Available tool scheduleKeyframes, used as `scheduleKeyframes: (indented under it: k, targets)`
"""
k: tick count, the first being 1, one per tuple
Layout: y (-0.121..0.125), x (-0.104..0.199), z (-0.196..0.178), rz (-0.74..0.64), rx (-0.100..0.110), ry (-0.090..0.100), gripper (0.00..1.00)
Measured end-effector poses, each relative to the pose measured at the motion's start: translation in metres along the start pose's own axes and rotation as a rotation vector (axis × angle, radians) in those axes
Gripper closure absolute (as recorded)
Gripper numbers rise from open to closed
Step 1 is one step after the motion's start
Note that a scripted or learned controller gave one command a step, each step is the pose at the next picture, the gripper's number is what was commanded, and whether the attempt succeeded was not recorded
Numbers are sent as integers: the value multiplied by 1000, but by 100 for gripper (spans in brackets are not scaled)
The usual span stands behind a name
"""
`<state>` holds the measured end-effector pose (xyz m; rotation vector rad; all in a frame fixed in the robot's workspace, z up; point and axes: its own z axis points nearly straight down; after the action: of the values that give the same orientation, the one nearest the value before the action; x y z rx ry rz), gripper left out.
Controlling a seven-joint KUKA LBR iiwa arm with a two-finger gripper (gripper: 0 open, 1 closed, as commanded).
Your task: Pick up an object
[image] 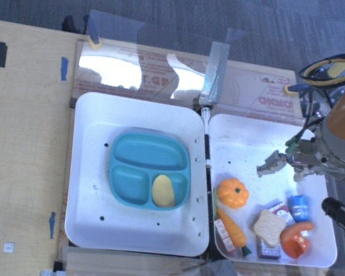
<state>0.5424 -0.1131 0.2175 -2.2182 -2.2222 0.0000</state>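
Claw (284, 162) hovers over the right bin (250, 134), jaws spread wide and holding nothing, lining up a descent; the orange pumpkin (233, 193) sits just below-left, free to grab.

The gripper (284, 165) hung over the upper part of the right bin (243, 135), its grey fingers (272, 164) pointing left and a little down, with nothing between them. Below it and slightly left sat a small orange pumpkin (233, 193), and farther below that a carrot (232, 227) lay beside a red-and-white packet (223, 234). Below and to the right of the gripper lay a slice of bread (268, 227), a blue can (299, 207) and a red object (294, 241), close together. Well to the left of the gripper, in the left bin (86, 153), a blue divided tray (148, 153) held a yellow lemon-like piece (163, 191) in its lower right compartment.
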Motion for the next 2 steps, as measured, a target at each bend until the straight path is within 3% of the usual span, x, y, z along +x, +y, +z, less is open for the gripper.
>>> scheduleKeyframes:
  k: [1,2]
  targets:
    - [7,20,99,-128,-27,-5,0]
    - [-16,35,31,-30,-6,-1,0]
